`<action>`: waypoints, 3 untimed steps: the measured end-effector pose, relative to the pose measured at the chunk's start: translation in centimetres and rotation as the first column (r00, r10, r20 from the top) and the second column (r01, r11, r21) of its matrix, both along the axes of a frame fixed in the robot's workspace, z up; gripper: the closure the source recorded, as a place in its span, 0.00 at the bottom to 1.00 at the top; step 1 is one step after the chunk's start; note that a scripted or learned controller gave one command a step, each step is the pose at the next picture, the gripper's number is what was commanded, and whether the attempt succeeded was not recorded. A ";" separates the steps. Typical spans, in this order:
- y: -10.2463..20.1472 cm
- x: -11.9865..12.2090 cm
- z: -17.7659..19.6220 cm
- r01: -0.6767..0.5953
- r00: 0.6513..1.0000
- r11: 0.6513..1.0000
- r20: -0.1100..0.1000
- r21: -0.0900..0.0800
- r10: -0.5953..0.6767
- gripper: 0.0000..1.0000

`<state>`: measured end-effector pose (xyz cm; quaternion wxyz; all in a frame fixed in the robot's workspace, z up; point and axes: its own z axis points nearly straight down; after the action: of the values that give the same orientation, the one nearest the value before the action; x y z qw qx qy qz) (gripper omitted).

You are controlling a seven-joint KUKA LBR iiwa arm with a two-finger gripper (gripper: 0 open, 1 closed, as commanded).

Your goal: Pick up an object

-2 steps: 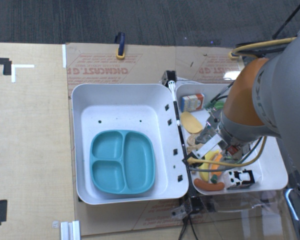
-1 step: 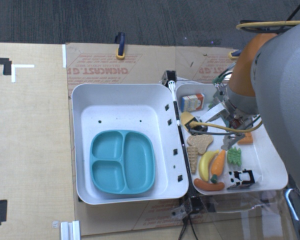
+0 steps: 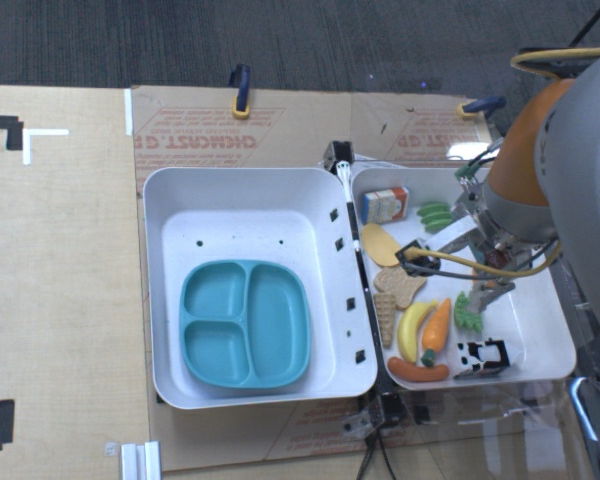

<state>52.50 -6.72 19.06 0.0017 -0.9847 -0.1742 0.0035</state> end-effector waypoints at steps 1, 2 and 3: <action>-2.9 5.7 -10.0 0.099 0.995 0.995 0.001 -0.002 -0.099 0.00; -2.8 9.3 -9.9 0.139 0.990 0.990 0.003 -0.001 -0.139 0.00; -2.7 11.6 -9.9 0.090 0.996 0.996 0.004 -0.002 -0.090 0.00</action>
<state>64.09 -9.38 9.17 0.0005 -0.9915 -0.1299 0.0014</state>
